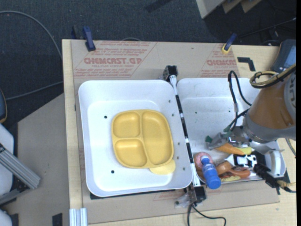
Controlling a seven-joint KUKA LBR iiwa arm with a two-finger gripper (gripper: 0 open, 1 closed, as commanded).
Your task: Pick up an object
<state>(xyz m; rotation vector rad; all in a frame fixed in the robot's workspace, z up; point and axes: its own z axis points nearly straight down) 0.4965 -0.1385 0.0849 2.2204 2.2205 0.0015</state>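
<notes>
My gripper [217, 141] hangs low over the near half of the right bin [207, 98], at the end of the grey arm with the orange band [275, 109]. Just to its right and below it lies an orange carrot-shaped piece [233, 149], very close to the gripper. I cannot see whether it is held. A blue bottle [210, 175] lies by the bin's near left corner, against a pink object [201, 158]. A brown-orange piece [233, 172] and a small black-and-white thing [245, 160] lie beside them.
The left bin [94, 107] holds a yellow divided plate [141, 138] with a pale yellow flat piece [163, 169] sticking out under its near edge. A black divider rail [181, 121] runs between the bins. The right bin's far half shows bare floor.
</notes>
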